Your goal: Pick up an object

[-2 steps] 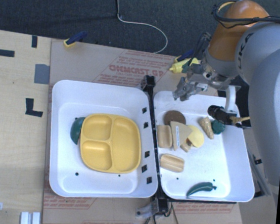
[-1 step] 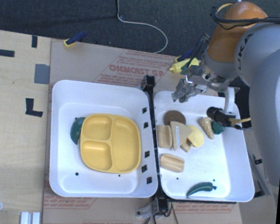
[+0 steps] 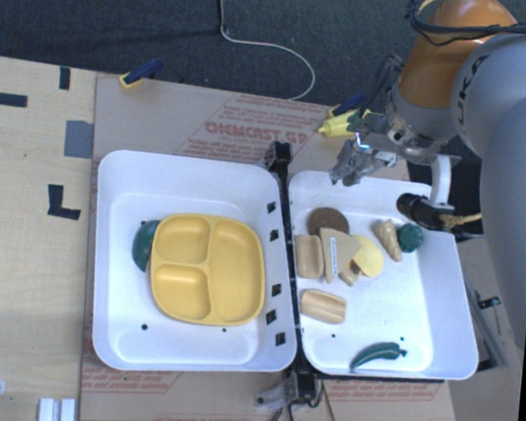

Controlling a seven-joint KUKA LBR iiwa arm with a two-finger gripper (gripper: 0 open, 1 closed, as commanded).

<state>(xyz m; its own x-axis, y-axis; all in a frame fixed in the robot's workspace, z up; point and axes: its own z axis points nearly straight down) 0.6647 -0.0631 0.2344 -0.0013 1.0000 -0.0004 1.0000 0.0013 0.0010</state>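
**Gripper hung over the right bin's far edge, nothing between its fingers**

The gripper [image 3: 351,170] sat above the far left corner of the right bin [image 3: 440,308], up by the rim, and its two fingers pointed down with a small gap between them, nothing held there. Above it the orange band [image 3: 444,46] caught the light and the grey arm [image 3: 515,119] swept in from the right.

Down in that right bin, the pile was waiting, well apart from the gripper: a brown round piece [image 3: 327,221] at the top, a tan block [image 3: 309,256] just beside a pale wedge [image 3: 334,253], and a yellow piece [image 3: 367,256] touching that cluster. A bread-like roll [image 3: 323,306] lay nearer the front, alone. A green pepper [image 3: 378,354] rested near the front rim. Over by the right side, a beige piece [image 3: 389,239] lay next to a dark green ball [image 3: 411,237].

In the left bin [image 3: 120,237], a yellow divided plate [image 3: 208,269] filled the middle, and a dark green object [image 3: 144,244] peeked from under its left edge, touching it.
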